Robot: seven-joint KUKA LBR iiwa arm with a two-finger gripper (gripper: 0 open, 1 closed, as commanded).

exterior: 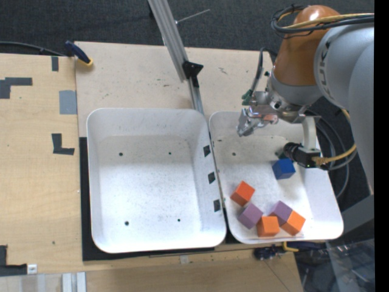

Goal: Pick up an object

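The claw [248,125] hangs over the far left part of the right bin [322,224], above bare white floor, and I can see nothing between its tips. Whether they stand wide or narrow I cannot tell from here; the metal is too small and too blurred.

The things to pick all lie nearer to me in that same bin. The blue cube [283,168] sits closest to the claw, out toward the right wall and apart from the others, so I judge it the easiest target. The arm would do well to travel over it, square the tips to two flat faces, and drop straight down. The black fitting just beside the cube on its far right could get in the way, so closing across the other pair of faces looks safer.

The near cluster is harder: the pieces touch or nearly touch, and a descending tip could land on a neighbour.

By my count: one blue cube, three orange cubes [243,193], two purple cubes [250,215]. Six in all, none in the left bin [97,163].
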